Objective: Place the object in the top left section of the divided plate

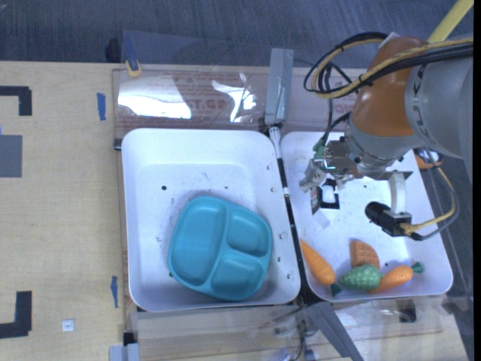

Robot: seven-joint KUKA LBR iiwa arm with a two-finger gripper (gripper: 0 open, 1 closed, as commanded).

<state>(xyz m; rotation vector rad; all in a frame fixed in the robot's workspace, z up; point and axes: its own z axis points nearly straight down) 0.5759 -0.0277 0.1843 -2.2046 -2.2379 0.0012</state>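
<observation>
The object to be moved is not singled out by anything here: four toy foods lie along the near edge of the right bin (432, 224), none of them in the claw. From its 7 o'clock corner toward 5 o'clock they run: an orange carrot (317, 263) lying at a slant, a brown ridged piece (364, 252) (perhaps bread, hard to tell), a green knobbly fruit (361, 278) just below that piece and touching it, and a second carrot (398, 276) with a green tip, touching the green fruit.

The claw (325, 192) hangs over the bin's 10 o'clock part, well apart from the foods; whether its fingers are parted or closed I cannot tell, and nothing is seen between them.

The blue divided plate (220, 247) sits in the left bin (150, 156), toward 6 o'clock, its three sections bare. The arm (391, 96), with its orange band, enters from 2 o'clock. Both bins rest on the pale wooden bench (52, 224).
</observation>
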